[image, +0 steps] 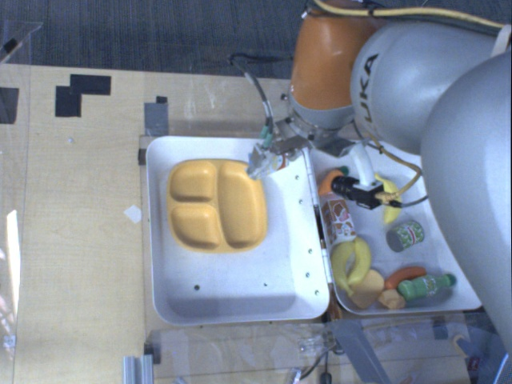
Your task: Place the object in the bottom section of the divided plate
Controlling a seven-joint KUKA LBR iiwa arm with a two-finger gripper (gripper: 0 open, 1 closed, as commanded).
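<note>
At the far left of the wooden bench (pixel 72 238) lie black square markings (pixel 80 94) toward ten o'clock, and a small white scrap (pixel 132 213) sits just outside the left bin's wall.

The left bin (pixel 232 294) holds one thing: a yellow divided plate (pixel 218 205), lying in the bin's upper left part. The plate has three sections, two smaller ones stacked on its left side and one long one on its right side. All three look bare. The white floor of the bin shows around the plate from three o'clock round to seven o'clock.

At the plate's one o'clock corner hangs the gripper (pixel 262 160), right over the plate's rim. Whether its claw is apart or together cannot be told from this slant, and nothing can be made out clamped in it. Which object the task means cannot be told either.

The right bin (pixel 448 298) is crowded. From its left side: a carton with a red and white label (pixel 342 218), with an orange item (pixel 328 184) at its twelve o'clock; a yellow banana (pixel 352 262) below at six o'clock; a tan piece (pixel 366 291) touching the banana's lower end. Further right lie a small green can (pixel 406 234), an orange carrot-like piece (pixel 404 274) and a green bottle (pixel 424 286). The grey arm (pixel 448 102) covers the bin's upper right.
</note>
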